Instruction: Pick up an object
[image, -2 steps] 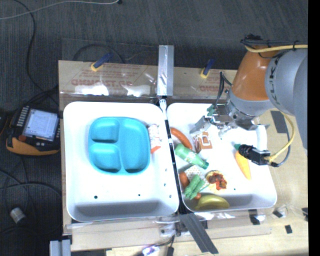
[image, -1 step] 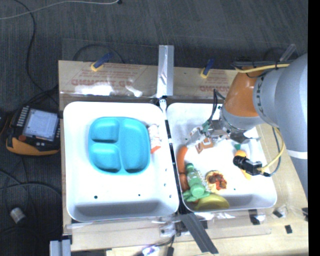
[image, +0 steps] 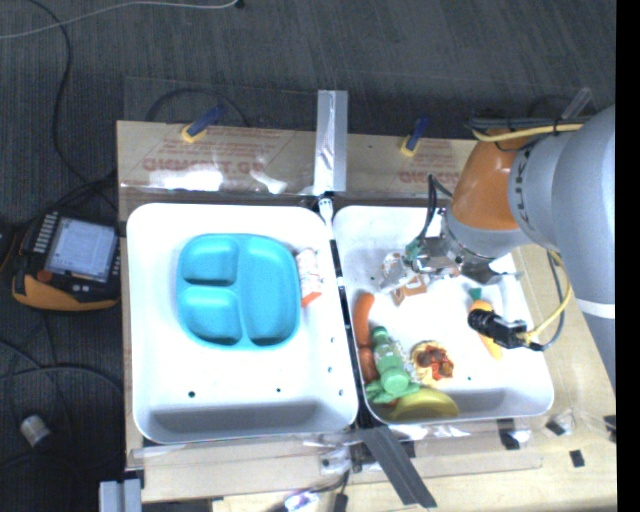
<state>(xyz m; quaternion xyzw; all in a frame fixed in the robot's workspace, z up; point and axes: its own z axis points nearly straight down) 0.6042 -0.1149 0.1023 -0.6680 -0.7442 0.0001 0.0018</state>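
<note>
Roughly – 2 bins (image: 150, 400), 1 blue tray (image: 240, 290), 1 carrot (image: 362, 313).

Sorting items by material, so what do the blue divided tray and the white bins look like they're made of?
Blue tray: likely molded plastic, matte, with soft rounded compartment edges and even colour. White bins: probably thin formed plastic, slightly glossy, with rounded corners and faint sheen on the walls.

Two shallow white bins sit side by side: a left bin (image: 150, 330) and a right bin (image: 520, 385). The left bin holds one blue divided plate (image: 238, 290). The right bin holds one carrot (image: 362, 314), one green bottle (image: 390, 366) and one banana (image: 420, 405), among other small pieces too jumbled to count.
</note>
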